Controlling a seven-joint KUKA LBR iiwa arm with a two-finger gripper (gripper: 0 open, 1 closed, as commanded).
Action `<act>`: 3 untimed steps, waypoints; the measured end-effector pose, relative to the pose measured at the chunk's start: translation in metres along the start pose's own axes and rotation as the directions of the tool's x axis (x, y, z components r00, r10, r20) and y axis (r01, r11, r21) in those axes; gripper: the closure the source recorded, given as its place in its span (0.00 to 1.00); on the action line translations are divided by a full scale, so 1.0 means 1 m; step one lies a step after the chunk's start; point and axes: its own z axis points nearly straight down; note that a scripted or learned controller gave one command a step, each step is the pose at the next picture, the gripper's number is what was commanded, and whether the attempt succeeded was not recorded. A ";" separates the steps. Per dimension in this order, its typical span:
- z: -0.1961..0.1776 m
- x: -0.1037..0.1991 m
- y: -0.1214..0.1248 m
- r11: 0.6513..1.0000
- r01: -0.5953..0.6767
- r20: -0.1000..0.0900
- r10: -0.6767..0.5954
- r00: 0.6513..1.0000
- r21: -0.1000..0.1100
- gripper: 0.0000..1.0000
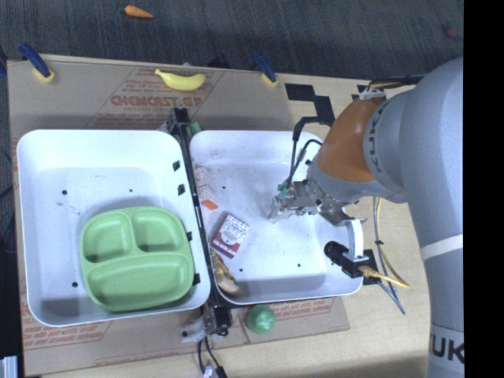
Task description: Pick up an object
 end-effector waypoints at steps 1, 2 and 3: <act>-0.096 -0.022 -0.060 1.000 -0.007 0.000 0.008 1.000 -0.005 1.00; -0.117 0.050 -0.074 1.000 -0.002 -0.001 0.002 1.000 -0.003 1.00; -0.105 0.010 -0.075 1.000 -0.005 0.001 0.005 1.000 -0.003 1.00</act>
